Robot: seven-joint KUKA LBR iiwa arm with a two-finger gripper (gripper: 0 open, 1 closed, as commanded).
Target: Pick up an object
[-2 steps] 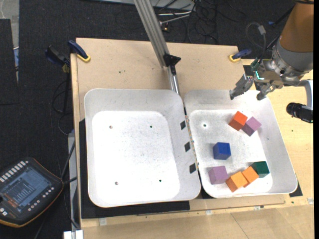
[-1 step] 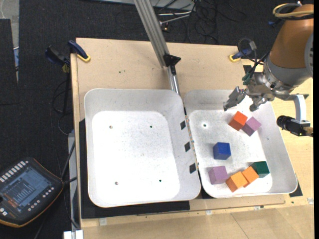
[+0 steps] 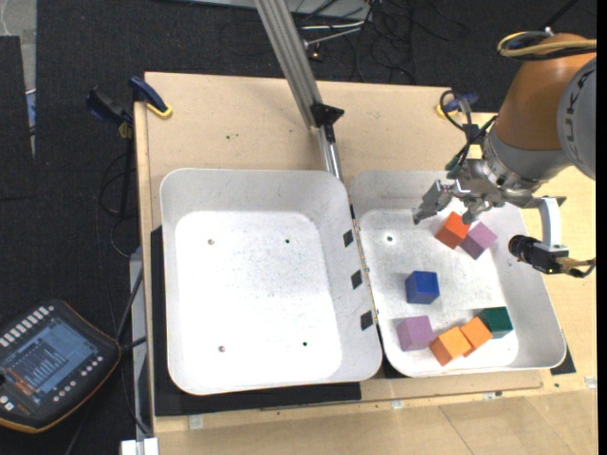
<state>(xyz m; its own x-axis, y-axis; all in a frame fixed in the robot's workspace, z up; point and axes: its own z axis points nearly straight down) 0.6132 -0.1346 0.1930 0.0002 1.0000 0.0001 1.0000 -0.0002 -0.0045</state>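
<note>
The right bin [image 3: 544, 322] holds several small blocks. An orange block [image 3: 453, 228] and a light purple block [image 3: 479, 240] lie touching near its far side. My gripper [image 3: 448, 204] hangs just above the orange block, with the arm's orange band and wrist [image 3: 531, 131] reaching in from the right. Nearer the front lie a blue cube [image 3: 422, 286], a purple cube [image 3: 413, 332], an orange block [image 3: 452, 343] and a green block [image 3: 495, 322]. I cannot tell whether the orange block under the gripper is off the bin floor.
The left bin [image 3: 173, 254] sits beside the right one, and their rims meet at mid-bench. A slanted metal pole [image 3: 289, 50] ends at the bins' far junction. A teach pendant [image 3: 43, 366] lies off the bench at lower left.
</note>
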